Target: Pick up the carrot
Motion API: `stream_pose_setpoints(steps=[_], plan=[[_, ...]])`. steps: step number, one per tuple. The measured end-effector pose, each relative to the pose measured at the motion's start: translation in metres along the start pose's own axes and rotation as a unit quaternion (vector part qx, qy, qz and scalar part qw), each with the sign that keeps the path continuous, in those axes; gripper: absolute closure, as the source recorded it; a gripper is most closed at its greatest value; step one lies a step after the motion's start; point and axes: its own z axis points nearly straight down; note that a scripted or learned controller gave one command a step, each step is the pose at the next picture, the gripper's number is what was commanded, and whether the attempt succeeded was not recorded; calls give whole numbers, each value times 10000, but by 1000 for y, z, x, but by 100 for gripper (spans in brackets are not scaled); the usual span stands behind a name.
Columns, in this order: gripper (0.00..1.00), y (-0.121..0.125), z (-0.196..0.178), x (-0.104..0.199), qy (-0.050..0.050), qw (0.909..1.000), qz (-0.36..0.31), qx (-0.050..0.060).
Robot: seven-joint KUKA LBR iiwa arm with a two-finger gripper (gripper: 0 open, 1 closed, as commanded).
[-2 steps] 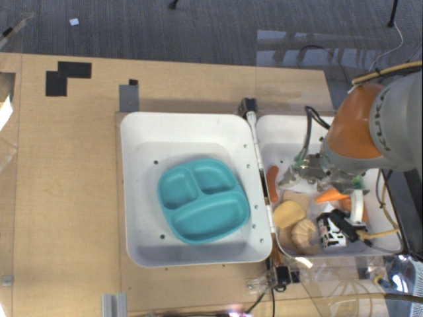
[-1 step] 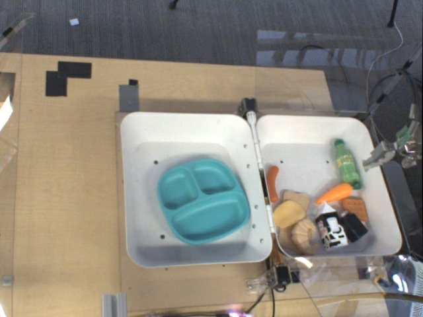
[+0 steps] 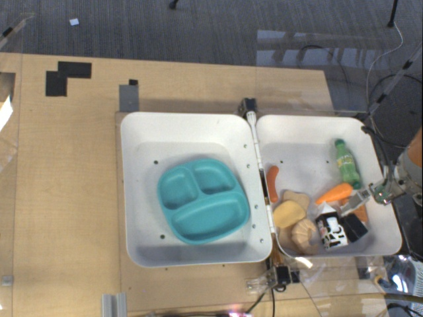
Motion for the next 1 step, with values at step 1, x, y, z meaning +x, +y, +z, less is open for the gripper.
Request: stream_pose_setpoints(steps=[1], plan=[[0,48,71,-20,-80,9999,13,-102]])
